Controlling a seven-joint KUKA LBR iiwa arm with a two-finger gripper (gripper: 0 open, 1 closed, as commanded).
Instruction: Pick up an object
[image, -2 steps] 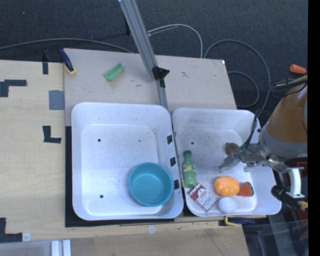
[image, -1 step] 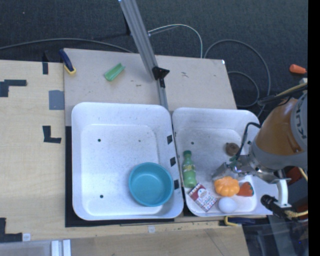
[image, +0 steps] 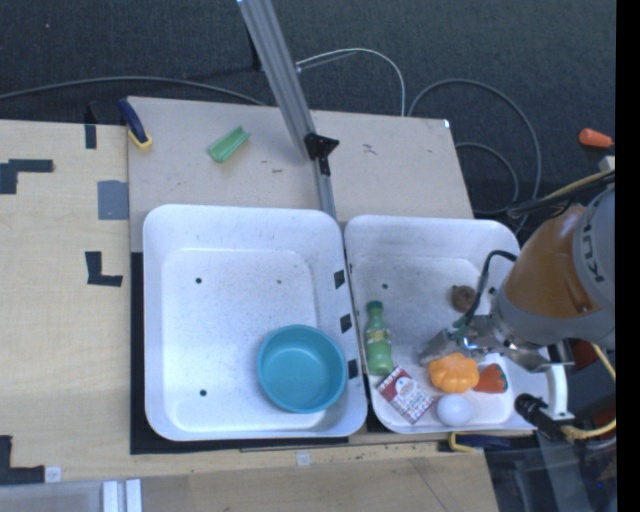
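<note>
End effector (image: 452, 345) hung low in right bin (image: 420, 235), just at 12 o'clock of orange pumpkin toy (image: 453, 374); finger spread: cannot tell. Approach step, judged. Next move calls for descent and closing onto the toy.

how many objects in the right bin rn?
6: green bottle at left, red-white packet and white egg near the front, orange pumpkin, red item beside it, brown lump farther back. The arm may hide more.
</note>
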